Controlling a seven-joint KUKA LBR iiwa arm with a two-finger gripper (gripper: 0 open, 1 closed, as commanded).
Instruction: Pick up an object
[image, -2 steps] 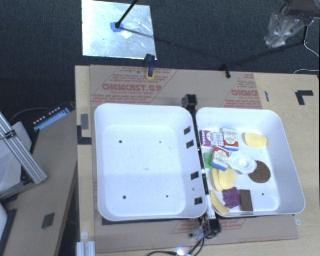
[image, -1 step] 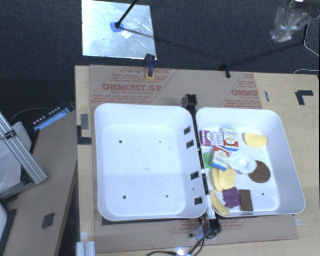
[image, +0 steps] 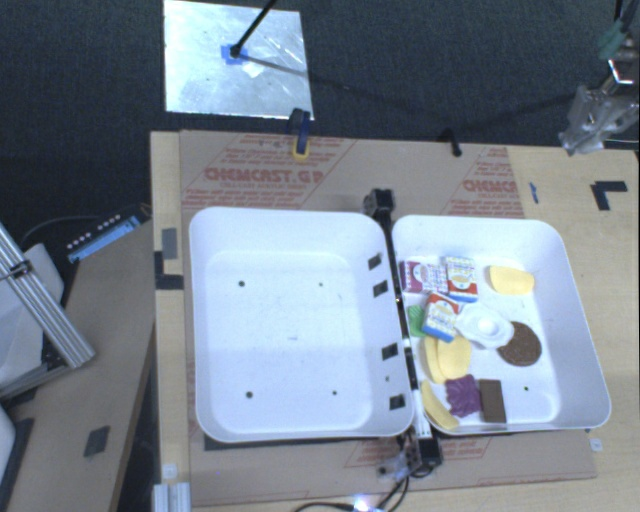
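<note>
The right bin (image: 575, 300) holds a cluster of toy food in its left half. Two red-and-white cartons (image: 425, 275) (image: 460, 277) lie at the back, with a blue-and-white carton (image: 440, 318) just in front. A yellow piece (image: 510, 280) sits to their right. Nearer the front are a white fried egg (image: 485, 325), a brown cookie (image: 520, 347), yellow slices (image: 447, 357), purple grapes (image: 462, 395), a brown bar (image: 491, 400) and a banana (image: 435, 405). My gripper (image: 597, 115) hangs at the far top right, well behind the bin and apart from every object.
The left bin (image: 215, 330) stands beside the right one, joined by black clips (image: 385, 290). A shiny metal sheet (image: 238, 60) lies behind the bench. A blue-and-yellow clamp (image: 299, 135) sits at the board's back edge. Aluminium framing (image: 40, 310) stands at left.
</note>
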